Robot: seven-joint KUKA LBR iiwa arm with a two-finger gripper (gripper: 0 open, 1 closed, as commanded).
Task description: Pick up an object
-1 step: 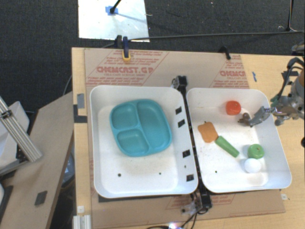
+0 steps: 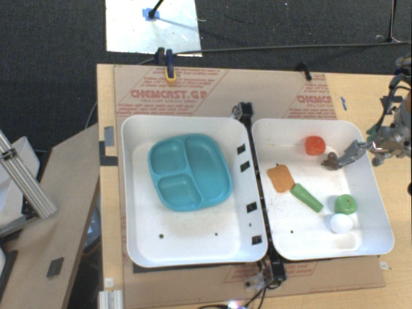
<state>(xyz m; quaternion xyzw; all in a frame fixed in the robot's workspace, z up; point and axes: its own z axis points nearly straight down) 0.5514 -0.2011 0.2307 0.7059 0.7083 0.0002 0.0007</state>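
Observation:
The right bin (image 2: pixel 380 237) holds several small objects. A red-orange round piece (image 2: pixel 315 145) lies near its back. An orange flat piece (image 2: pixel 280 177) lies left of centre, with a green stick-shaped piece (image 2: pixel 307 197) just beside it. A green round piece (image 2: pixel 346 203) and a white ball (image 2: pixel 341 223) sit at the front right. My gripper (image 2: pixel 335 160) reaches in from the right, low over the bin floor. Its tip is just right of and below the red-orange piece and apart from it. Nothing shows in its grasp.
The left bin (image 2: pixel 138 237) holds a teal divided plate (image 2: pixel 190 171). A black divider with clips (image 2: pixel 252 179) runs between the bins. The arm's wrist and cables (image 2: pixel 393 131) hang over the right bin's far right rim. A white sheet (image 2: pixel 153 17) lies behind the bench.

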